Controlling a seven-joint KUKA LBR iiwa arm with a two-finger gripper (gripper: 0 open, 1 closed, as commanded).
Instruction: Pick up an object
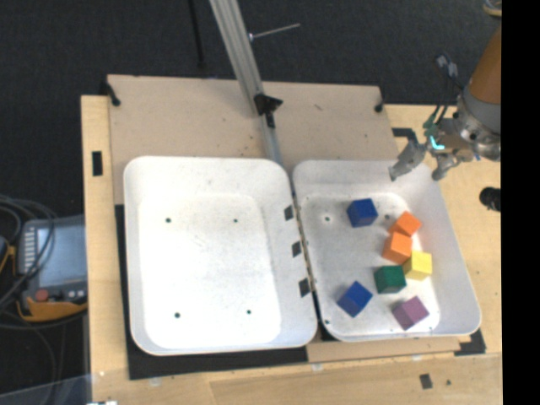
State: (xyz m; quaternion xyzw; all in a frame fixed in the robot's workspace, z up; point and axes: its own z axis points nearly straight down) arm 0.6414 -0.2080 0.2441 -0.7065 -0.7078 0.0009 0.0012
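The right bin (337,184) holds several small cubes: a blue one (362,212) near its middle, two orange ones (407,224) (398,246) side by side, a yellow one (419,264), a green one (390,278), a second blue one (355,298) and a purple one (411,311). My gripper (422,165) hangs over the bin's far right corner, well above and behind the cubes. Its two fingers are spread apart with nothing between them.
The left bin (211,251) lies beside the right one. A slanted metal post (240,49) rises from the bench behind the bins. A screen unit with cables (46,264) sits off the bench's left edge.
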